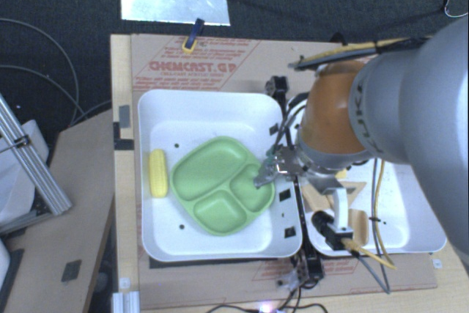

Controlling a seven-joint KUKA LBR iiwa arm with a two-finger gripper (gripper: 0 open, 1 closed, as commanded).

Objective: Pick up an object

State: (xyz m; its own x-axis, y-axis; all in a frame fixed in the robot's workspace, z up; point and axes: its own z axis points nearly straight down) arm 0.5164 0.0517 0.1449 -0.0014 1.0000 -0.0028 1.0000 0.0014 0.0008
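Left bin holds two things — one green divided plate, one yellow corn cob (apart) — gripper at the plate's right rim, grip state impossible to tell.

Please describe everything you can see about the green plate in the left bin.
The green plate is a rounded, light green dish, seemingly plastic, split by raised ridges into three compartments. It lies flat, right side up, on the floor of the left bin, slightly right of the middle. The gripper sits at its right rim. A yellow corn cob lies just left of it, apart from it.
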